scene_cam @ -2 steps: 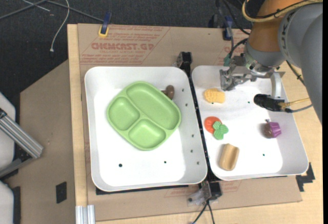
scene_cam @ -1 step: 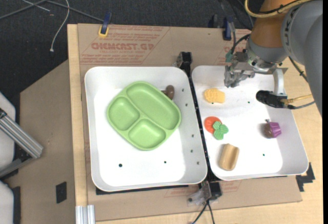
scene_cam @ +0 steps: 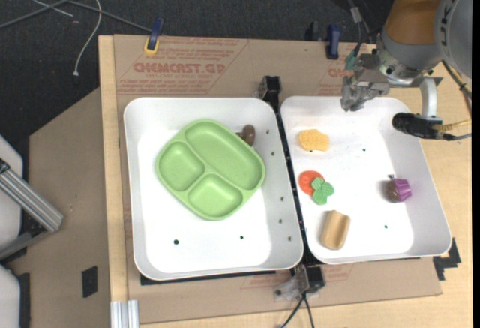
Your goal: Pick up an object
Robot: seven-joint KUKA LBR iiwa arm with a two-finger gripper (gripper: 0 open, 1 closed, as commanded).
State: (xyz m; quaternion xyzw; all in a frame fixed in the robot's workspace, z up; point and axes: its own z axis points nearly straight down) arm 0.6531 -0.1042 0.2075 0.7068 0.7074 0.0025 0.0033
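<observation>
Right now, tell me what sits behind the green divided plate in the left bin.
A small brown object sits at the far right edge of the green divided plate, against its rim. Its lower part is hidden by the plate, so what it is cannot be told.

I am reaching in from the right, my gripper (scene_cam: pixel 355 100) hanging over the far rim of the right bin (scene_cam: pixel 375 240). In that bin the corn (scene_cam: pixel 314 140) is lying far left, the tomato (scene_cam: pixel 316 185) nearer, the bread (scene_cam: pixel 335 230) nearest, the eggplant (scene_cam: pixel 398 189) at right. In the left bin (scene_cam: pixel 150 244) the tray (scene_cam: pixel 211 168) is sitting centrally, a nut (scene_cam: pixel 247 134) touching its far right edge.
</observation>
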